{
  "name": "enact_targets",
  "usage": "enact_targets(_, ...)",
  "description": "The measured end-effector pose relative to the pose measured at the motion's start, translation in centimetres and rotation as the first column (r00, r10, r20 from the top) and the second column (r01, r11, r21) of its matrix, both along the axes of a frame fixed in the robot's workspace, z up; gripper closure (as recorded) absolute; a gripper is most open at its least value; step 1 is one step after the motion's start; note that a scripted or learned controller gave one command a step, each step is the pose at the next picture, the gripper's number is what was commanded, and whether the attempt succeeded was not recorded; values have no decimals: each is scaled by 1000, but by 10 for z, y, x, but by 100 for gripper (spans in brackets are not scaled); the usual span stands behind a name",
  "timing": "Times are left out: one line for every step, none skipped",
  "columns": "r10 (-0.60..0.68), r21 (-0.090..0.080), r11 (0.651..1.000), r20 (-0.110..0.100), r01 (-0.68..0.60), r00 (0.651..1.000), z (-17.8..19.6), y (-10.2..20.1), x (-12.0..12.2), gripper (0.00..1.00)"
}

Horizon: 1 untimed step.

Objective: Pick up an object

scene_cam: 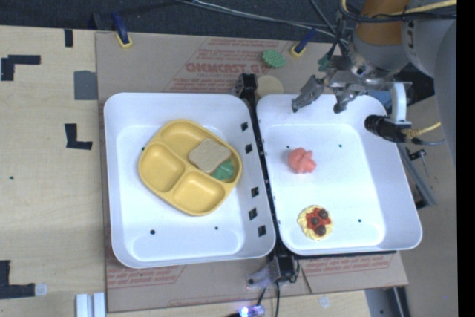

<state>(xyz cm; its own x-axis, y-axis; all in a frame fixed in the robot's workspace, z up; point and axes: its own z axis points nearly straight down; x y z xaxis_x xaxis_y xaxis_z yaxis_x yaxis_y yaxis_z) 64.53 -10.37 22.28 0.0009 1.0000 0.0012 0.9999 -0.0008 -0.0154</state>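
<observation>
Claw (323, 102) spread wide — nothing between its fingers.

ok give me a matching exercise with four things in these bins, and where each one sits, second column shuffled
Things:
1. yellow divided plate
2. slice of toast
3. pink toy
4. small pizza toy

Places:
a. right bin, near its front edge
b. left bin, on the bin floor
c. right bin, around its middle
d. lying on the plate, in a compartment

Pairs: 1-b, 2-d, 3-c, 4-a
</observation>
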Motion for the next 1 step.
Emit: enact_targets(3,-1,1000,14,-3,1000,9,0,3,0)
